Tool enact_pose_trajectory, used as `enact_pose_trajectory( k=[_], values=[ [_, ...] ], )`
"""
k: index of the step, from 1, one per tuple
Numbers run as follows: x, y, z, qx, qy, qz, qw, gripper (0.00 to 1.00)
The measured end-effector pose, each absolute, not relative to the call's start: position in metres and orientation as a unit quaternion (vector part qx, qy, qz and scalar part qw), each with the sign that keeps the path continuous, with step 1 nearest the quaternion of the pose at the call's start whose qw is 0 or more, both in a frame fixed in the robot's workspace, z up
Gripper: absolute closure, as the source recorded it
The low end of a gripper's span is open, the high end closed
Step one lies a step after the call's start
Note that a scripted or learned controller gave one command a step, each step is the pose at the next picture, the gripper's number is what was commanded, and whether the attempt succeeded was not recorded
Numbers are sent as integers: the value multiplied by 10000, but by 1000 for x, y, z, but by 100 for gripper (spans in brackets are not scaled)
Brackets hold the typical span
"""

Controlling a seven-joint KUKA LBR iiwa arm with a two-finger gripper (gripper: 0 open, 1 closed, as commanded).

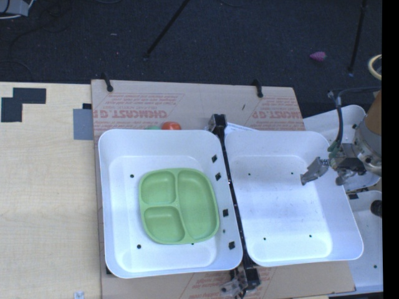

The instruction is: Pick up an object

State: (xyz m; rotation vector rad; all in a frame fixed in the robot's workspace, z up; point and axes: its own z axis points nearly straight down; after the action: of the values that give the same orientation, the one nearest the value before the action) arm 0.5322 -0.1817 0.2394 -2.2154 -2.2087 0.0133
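My jaws (315, 170), grip state unreadable, hang at right-centre of frame over the right bin (293, 254); green divided plate (179, 205) sits in the left bin (118, 229).

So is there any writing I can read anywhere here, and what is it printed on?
"CHEMCRZT" or close to it, in red, upside down, printed twice on the cardboard behind the bins; the letters are blurred, so the spelling is unsure.
More red print on the cardboard's front edge: too cut off to read.
The green tray and bins bear no text.
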Motion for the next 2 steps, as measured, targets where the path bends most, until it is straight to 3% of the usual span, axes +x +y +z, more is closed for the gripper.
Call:
enact_pose_trajectory(
  k=[1, 2],
  values=[
    [535, -181, 247, -7071, -7071, 7, 15, 0],
    [527, -184, 185, -7072, -7070, 20, 39, 0]
  ],
)
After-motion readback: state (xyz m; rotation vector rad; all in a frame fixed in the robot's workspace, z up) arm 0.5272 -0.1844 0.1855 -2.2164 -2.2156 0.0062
